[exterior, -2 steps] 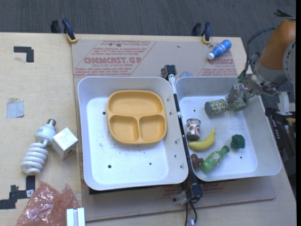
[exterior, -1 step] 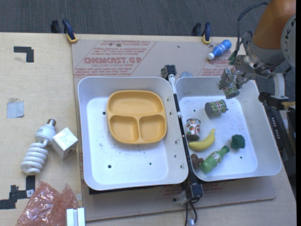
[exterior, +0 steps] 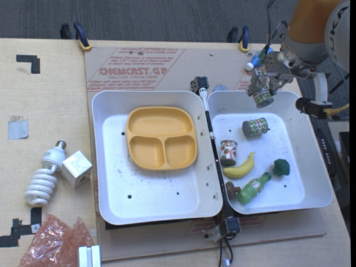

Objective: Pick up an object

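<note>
Gripper [exterior: 261,95] sits over the far rim of the right bin [exterior: 311,149], at about 12 o'clock of that bin, pinching a small greenish can [exterior: 262,97] between its fingers; can is tilted and lifted off the bin floor. Second can [exterior: 255,127], green label, lies on its side just below, toward 6 o'clock from the gripper, apart from it. Further toward 7 o'clock: red-labelled can [exterior: 228,150], banana [exterior: 240,167] touching it, green bottle [exterior: 253,188] on its side. Broccoli [exterior: 281,167] at 5 o'clock from the gripper. Label text on the cans too small to read. Left bin [exterior: 111,193] holds a yellow divided tray [exterior: 162,137]. Board [exterior: 133,68] behind the bins reads "CHEMCAST" in red, mirrored. Spiral light bulb [exterior: 44,178] and white cube [exterior: 77,168] lie at 9 o'clock, outside the bins.
</note>
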Motion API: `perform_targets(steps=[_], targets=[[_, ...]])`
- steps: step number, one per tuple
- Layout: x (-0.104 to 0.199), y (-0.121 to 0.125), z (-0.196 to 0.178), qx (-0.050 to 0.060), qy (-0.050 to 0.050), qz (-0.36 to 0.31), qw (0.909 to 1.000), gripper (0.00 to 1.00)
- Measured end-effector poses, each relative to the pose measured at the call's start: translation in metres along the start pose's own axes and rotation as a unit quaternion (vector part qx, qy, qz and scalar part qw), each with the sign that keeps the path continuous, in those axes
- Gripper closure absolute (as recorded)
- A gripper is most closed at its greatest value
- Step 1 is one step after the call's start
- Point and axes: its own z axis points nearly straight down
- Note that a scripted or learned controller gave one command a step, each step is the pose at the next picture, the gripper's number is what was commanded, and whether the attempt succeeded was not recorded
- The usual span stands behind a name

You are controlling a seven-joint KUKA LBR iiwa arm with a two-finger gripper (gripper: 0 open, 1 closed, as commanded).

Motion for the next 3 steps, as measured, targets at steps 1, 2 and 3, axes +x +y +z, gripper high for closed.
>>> perform_targets(steps=[1,2,3], targets=[[0.057,0.000,-0.028,0.000,0.000,0.000,1.0000,1.00],[0.080,-0.004,-0.046,0.000,0.000,0.000,1.0000,1.00],[0.135,0.000,-0.047,0.000,0.000,0.000,1.0000,1.00]])
